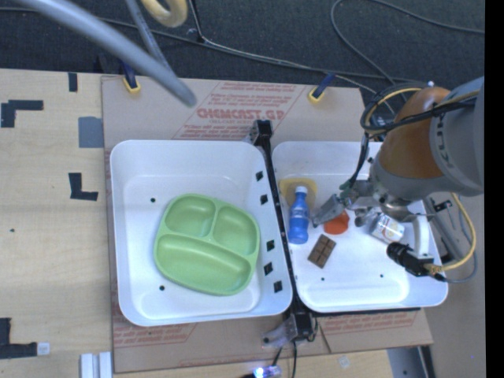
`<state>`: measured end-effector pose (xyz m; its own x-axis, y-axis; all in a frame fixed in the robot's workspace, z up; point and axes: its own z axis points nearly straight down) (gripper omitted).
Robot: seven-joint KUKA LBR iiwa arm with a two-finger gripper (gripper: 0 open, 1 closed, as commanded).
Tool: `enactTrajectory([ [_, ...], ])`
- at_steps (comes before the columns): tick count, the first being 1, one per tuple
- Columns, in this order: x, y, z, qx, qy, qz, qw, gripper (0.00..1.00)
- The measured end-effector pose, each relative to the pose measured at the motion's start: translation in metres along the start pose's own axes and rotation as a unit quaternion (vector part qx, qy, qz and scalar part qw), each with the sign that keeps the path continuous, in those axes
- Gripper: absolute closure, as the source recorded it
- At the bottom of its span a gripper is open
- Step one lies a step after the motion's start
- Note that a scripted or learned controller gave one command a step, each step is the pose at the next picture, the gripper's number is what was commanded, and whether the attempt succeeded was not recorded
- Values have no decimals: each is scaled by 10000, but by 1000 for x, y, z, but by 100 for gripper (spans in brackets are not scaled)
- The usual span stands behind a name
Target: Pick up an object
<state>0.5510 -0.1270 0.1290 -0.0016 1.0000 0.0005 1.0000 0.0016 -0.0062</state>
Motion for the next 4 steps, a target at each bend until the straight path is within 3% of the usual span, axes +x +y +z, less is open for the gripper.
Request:
enactTrajectory([
  [1, -1, 0, 45, -34, -24, 8, 10000, 0],
  [2, 0, 2, 32, -49, -14, -1, 10000, 100],
  [4, 5, 3, -93, -60, -10, 0, 10000, 100],
])
